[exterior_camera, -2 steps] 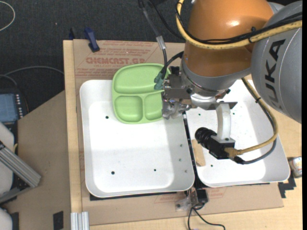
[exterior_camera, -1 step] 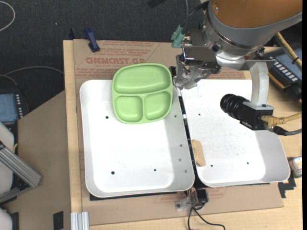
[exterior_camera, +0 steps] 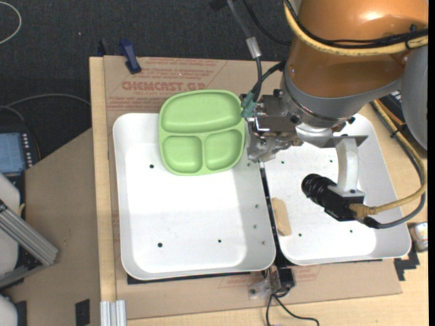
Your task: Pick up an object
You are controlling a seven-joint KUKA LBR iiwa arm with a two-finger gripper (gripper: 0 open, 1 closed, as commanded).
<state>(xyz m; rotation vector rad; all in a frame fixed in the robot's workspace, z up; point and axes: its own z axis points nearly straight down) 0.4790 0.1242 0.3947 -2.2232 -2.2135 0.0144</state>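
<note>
A light green divided plate (exterior_camera: 201, 132) with three compartments hangs over the back edge of the left bin (exterior_camera: 183, 229), covering part of the bin's rim and the cardboard behind it. My gripper (exterior_camera: 249, 117) is at the plate's right rim, with its fingers closed on that rim. The grey and orange arm (exterior_camera: 353, 39) comes in from the upper right and hides the back of the right bin (exterior_camera: 326, 240).
A black cylindrical attachment (exterior_camera: 329, 195) with a cable hangs from the arm over the right bin. A small tan strip (exterior_camera: 281, 216) lies at the seam between the bins. A blue clip (exterior_camera: 129, 56) sits on the cardboard sheet's back left edge.
</note>
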